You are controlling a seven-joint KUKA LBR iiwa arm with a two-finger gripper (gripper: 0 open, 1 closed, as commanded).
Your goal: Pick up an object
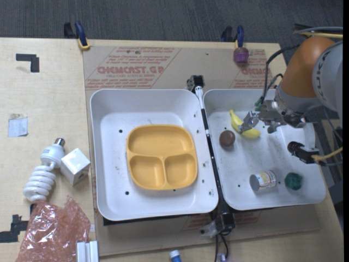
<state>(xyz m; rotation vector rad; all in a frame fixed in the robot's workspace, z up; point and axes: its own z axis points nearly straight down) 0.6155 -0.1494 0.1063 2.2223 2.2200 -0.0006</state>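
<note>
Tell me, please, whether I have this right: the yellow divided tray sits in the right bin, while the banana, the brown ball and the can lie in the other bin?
Not quite: the camera view shows the yellow divided tray in the left bin. The banana, brown ball and can lie in the other bin, the right one.

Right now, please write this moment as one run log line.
gripper: at banana, right bin | grasp: unclear | tray: left bin

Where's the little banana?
The banana lies in the right bin, near its top, just right of the brown ball and beside the gripper.
</note>
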